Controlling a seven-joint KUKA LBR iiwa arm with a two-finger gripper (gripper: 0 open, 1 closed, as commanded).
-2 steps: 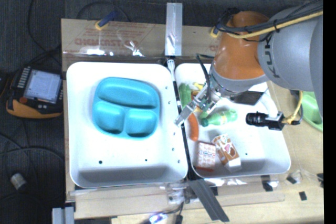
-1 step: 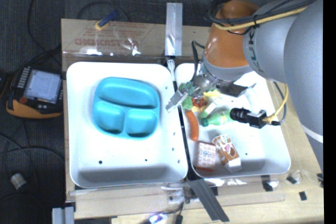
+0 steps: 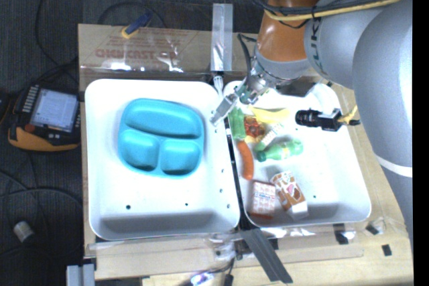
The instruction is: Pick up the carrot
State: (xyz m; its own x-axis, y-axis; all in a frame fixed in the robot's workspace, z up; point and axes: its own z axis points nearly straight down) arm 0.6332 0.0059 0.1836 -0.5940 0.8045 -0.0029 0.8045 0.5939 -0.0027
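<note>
left bin (image 3: 100, 164): blue tray (image 3: 161, 136); right bin (image 3: 348, 191): carrot (image 3: 246, 159); gripper (image 3: 231, 104): grip state unclear

The worktop (image 3: 154, 50) is a pale wooden board, and two shallow white bins sit directly on it, touching along their inner rims. Taking the left bin (image 3: 107, 204) as the landmark, the right bin (image 3: 345, 201) lies just beside it, on the side where the arm reaches in. Behind the left bin, a sheet of clear plastic wrap (image 3: 144, 47) with reddish lettering lies flat on the board, and a small blue and yellow object (image 3: 136, 24) rests at that sheet's far edge.
</note>
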